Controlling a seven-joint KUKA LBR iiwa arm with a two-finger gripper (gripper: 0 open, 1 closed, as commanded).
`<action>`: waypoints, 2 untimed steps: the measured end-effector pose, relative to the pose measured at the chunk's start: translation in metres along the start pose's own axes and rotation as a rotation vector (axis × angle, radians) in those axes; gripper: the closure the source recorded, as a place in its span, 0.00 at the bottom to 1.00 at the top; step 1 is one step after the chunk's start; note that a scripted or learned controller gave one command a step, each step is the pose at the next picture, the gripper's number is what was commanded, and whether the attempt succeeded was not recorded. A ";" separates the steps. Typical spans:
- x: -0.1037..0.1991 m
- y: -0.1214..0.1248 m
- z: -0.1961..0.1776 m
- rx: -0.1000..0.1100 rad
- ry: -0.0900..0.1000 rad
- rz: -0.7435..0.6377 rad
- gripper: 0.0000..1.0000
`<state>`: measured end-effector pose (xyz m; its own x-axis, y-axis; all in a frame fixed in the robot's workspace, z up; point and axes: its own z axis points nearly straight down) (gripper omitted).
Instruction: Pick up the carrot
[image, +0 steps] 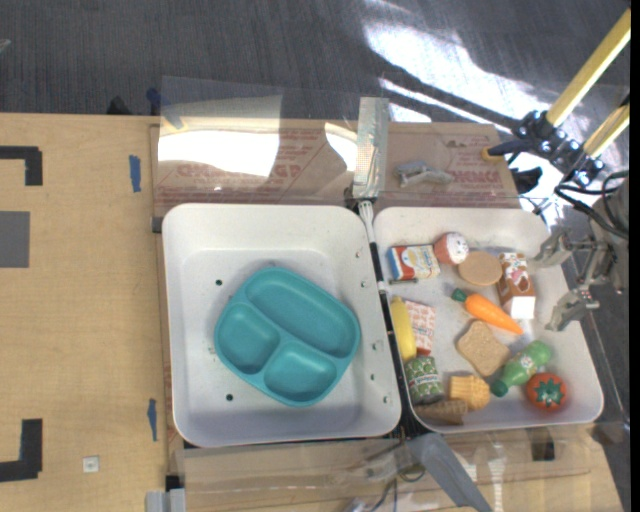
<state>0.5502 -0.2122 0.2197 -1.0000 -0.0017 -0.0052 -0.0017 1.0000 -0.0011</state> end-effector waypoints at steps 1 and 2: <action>0.040 0.065 0.120 0.001 -0.011 0.195 0.00; 0.036 0.066 0.107 0.004 -0.026 0.192 1.00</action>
<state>0.5150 -0.1468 0.1122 -0.9815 0.1887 -0.0320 0.1888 0.9820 -0.0019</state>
